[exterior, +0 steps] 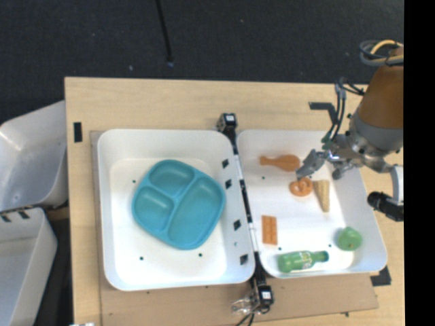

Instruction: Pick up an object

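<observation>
The pincer (325, 163) hangs low over the right bin (367, 250), its fingers spread and nothing between them. Just below and to the view's left of its tips sits a small orange ring-shaped piece (301, 188), the nearest candidate for a pick; a tan cone (322, 195) lies just beside it, its long axis running roughly up and down the view. An orange drumstick-shaped toy (280, 161) lies to the pincer's left, long axis across the view. Farther off toward the near rim rest an orange strip (270, 230), a green bottle (303, 259) lying on its side, and a green ball (349, 238). The left bin (109, 250) holds a blue divided plate (178, 204). The likely move is a short descent toward the ring.
</observation>
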{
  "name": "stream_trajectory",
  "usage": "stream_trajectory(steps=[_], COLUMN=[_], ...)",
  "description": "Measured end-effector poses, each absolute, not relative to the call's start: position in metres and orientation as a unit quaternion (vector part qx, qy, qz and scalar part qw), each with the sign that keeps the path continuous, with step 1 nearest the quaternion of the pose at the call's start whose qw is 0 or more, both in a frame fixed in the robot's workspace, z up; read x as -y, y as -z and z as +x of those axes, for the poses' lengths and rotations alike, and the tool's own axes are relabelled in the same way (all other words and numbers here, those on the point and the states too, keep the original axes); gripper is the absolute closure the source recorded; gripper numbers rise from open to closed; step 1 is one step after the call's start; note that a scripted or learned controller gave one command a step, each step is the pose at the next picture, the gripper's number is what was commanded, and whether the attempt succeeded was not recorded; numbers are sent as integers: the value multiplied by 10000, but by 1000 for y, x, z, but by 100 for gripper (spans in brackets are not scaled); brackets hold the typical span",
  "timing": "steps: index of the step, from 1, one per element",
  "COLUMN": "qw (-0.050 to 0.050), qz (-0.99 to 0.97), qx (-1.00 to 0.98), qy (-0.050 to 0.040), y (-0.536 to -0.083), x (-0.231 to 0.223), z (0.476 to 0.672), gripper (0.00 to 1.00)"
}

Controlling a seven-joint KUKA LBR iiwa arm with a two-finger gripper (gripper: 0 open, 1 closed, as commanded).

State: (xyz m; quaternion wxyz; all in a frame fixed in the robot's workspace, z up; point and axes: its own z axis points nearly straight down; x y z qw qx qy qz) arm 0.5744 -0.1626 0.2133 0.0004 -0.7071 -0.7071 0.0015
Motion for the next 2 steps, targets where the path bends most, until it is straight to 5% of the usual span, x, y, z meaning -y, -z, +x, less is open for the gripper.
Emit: stream_trajectory(steps=[2], qw=[2], qz=[-7080], qx=[7062], qy=[-17], y=[-99], x=[167], z=[577], gripper=[0])
